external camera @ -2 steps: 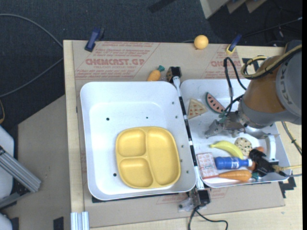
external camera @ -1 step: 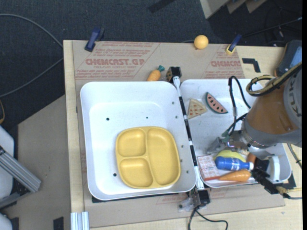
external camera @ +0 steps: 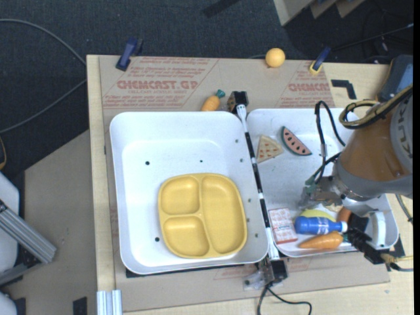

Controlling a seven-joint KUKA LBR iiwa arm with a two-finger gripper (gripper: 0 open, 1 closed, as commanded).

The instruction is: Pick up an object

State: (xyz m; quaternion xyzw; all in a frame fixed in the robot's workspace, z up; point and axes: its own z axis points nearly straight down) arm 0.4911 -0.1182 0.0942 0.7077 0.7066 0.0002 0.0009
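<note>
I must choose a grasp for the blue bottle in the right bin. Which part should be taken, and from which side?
Grip the blue bottle across the middle of its body, coming from above. It lies on its side, long axis left to right, with the carrot pressed along its near side, so its ends and lower flank are crowded.

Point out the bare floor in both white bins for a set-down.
Left white bin: open strip above the yellow divided plate. Right white bin: bare middle below the watermelon slice. Crowded near the blue bottle and orange carrot.
</note>
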